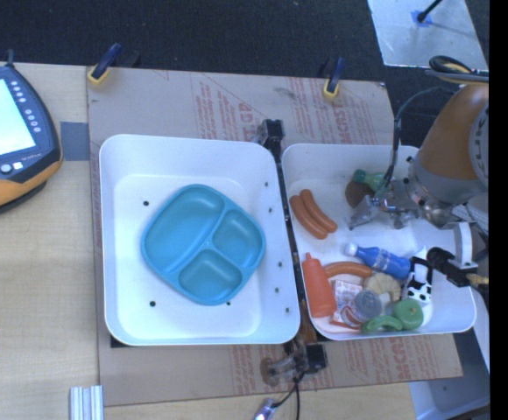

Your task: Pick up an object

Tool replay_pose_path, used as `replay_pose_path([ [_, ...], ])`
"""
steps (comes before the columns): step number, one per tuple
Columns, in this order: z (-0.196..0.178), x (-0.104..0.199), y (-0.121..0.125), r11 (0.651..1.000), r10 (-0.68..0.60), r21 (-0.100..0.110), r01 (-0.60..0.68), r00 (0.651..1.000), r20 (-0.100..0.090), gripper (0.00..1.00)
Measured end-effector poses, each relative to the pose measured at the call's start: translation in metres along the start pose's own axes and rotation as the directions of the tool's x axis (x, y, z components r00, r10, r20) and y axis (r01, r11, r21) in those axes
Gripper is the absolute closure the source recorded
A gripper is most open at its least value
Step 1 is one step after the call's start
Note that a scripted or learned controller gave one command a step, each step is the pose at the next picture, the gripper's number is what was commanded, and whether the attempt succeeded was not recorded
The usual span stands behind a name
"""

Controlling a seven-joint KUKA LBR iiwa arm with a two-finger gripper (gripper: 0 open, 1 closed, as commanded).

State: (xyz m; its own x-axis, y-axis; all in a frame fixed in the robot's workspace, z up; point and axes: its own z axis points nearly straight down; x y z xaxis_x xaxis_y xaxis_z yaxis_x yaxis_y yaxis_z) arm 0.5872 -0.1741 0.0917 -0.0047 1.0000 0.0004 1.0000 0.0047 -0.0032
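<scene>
Camera view: claw (385,210) hung low in right bin (324,160), beside sausages (312,213), above blue bottle (384,260). Finger spread and any grasp: cannot tell.

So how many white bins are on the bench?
2. The left white bin holds a blue divided plate. The right white bin holds toy hot dogs, a blue bottle and more clutter.
</scene>
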Motion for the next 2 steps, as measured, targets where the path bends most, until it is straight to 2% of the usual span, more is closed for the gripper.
replay_pose_path([
  [1, 0.002, 0.030, 0.066, 1.000, 0.004, 0.012, -0.004, 1.000, -0.002, 0.00],
  [2, -0.009, 0.030, 0.066, 1.000, 0.000, 0.015, 0.000, 1.000, -0.002, 1.00],
])
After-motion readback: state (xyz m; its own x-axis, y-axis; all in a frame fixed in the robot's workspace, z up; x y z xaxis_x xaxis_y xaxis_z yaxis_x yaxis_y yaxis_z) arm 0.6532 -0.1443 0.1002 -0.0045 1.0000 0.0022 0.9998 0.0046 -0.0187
